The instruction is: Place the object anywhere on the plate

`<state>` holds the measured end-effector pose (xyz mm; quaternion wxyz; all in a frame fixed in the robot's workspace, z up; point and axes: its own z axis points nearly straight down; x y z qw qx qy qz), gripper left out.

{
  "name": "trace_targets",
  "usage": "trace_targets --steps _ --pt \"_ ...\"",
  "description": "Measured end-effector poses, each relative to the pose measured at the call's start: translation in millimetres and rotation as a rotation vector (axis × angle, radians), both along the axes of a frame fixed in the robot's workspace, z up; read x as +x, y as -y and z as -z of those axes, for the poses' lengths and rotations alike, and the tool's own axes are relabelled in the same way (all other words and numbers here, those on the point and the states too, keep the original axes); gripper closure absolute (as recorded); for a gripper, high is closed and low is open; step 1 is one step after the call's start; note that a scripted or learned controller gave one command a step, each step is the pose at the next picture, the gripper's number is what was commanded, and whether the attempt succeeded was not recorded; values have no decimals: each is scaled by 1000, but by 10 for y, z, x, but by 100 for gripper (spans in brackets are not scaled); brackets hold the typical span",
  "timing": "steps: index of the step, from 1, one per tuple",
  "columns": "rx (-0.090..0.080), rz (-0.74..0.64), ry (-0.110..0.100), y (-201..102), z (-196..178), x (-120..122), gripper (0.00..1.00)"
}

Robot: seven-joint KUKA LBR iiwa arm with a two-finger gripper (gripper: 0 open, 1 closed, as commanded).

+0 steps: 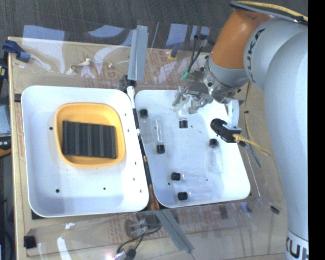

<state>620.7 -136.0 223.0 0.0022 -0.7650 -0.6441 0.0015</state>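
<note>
Capped clear vial (158, 136) left of and below pincer (187, 103)

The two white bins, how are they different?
The left bin holds a yellow plate with a dark ridged block on it; the right bin holds small scattered clear vials with black caps. The gripper hangs over the right bin, not the left. Both are shallow, white and round-cornered.

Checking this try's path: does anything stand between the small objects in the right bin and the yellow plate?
Only the two bins' adjoining rims lie between the right bin's capped clear tubes and the yellow plate; a dark ridged block sits on the plate's middle.
</note>
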Motion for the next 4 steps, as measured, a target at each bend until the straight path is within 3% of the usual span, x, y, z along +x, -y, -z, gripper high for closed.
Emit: trace_targets --steps 1,2,3,4 --pt "1 -302 1 -248 199 -63 100" --pt "-1 -569 6 -593 -395 -59 100" --pt "2 -779 1 -678 325 49 100" --pt "4 -1097 1 -832 318 -377 100"
